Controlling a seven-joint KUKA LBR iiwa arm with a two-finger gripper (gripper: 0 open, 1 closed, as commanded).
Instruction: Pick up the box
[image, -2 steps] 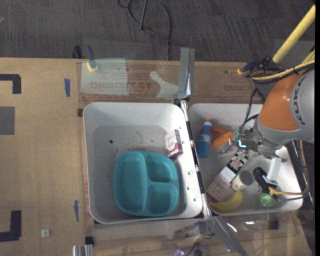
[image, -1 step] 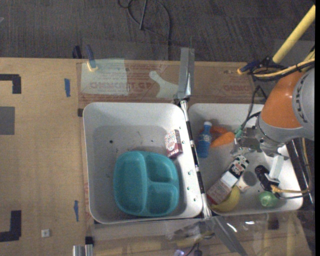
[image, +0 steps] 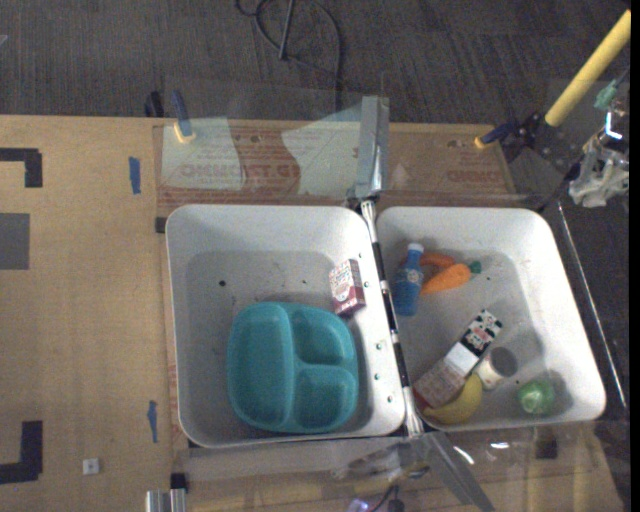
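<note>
The box (image: 346, 286) is small, pink and white with a darker red side. It lies in the left bin (image: 190, 300), close to that bin's right wall and near the middle of its length. Its lower edge sits just above the top right corner of a teal divided plate (image: 292, 367). Nothing touches or covers the box.
The teal plate takes up most of the left bin's near half. The right bin (image: 560, 300) holds a blue bottle (image: 407, 283), an orange carrot (image: 446, 278), a black-and-white carton (image: 462, 355), a banana (image: 455, 404) and a green item (image: 535, 396). A yellow pole (image: 590, 68) and pale hardware (image: 600, 170) stand at the far right.
</note>
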